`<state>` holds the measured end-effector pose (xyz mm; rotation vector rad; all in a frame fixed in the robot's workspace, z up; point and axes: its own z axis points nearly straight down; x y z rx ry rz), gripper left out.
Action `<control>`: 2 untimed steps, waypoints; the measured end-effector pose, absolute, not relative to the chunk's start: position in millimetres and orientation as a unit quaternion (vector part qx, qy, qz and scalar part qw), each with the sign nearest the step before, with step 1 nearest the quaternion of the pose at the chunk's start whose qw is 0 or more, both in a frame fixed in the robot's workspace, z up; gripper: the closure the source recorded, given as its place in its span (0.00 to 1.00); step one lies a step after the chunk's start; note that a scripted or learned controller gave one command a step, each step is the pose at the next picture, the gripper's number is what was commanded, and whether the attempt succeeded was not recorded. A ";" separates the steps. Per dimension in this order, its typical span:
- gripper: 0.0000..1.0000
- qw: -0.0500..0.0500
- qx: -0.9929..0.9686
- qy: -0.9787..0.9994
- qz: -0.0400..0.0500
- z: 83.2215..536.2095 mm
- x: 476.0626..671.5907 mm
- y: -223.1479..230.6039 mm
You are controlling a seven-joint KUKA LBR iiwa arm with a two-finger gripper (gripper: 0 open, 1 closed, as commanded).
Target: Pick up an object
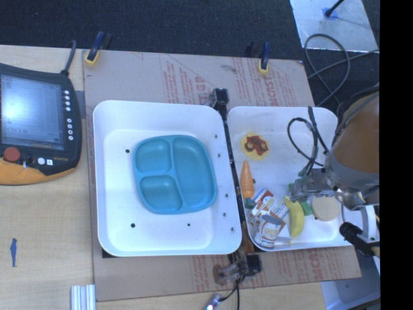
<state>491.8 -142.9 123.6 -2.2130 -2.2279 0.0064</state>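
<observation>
- The step in hand looks to me like the approach: the hand (314,196) sits low over the near-right part of the right bin (284,116), right at the cluster of objects, with nothing visibly lifted
- How far the hand is open I cannot tell from here; the grey wrist and the orange-banded arm (358,144) hide that end of it, and I see nothing plainly gripped
- Just beside the hand, on its inner side, lies a yellow banana (295,218), and touching that a crumpled red-and-white packet (268,215)
- A pale round object (326,208) sits right under the wrist, partly hidden
- A little further from the hand, against the wall between the bins, an orange carrot (246,178) lies lengthwise
- Beyond the carrot, toward the far end of the same bin, is a small yellow disc with a dark red topping (255,145)
- Well away from the hand, the left bin (113,124) holds a blue divided plate (174,173)
- Past that, on the worktop (39,237), rests a control pendant (35,128)
- The next move, I'd judge, calls for settling squarely on one piece, likely the banana, closing and lifting straight up without snagging the black cable (303,141) looped near the wrist
</observation>
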 end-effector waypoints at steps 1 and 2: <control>0.00 0.001 -0.705 -0.710 0.002 123.6 491.8 -142.9; 1.00 0.000 -0.704 -0.710 0.003 133.8 492.4 -143.9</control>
